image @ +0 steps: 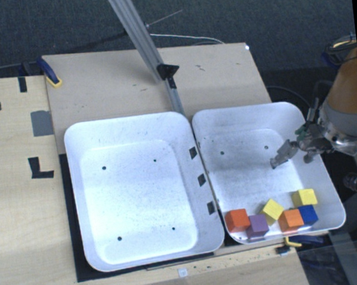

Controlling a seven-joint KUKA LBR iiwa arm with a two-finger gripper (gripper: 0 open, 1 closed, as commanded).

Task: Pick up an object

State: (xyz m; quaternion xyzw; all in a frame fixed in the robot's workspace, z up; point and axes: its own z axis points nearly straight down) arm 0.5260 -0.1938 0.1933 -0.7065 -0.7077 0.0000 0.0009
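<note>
matt, speckled white bins (80,157) — plastic, perhaps — on pale wood-look bench (106,83)

No text, label, brand, number or sign can be read anywhere — not on the two white bins (128,128), the blocks, the bench or the arm.
</note>
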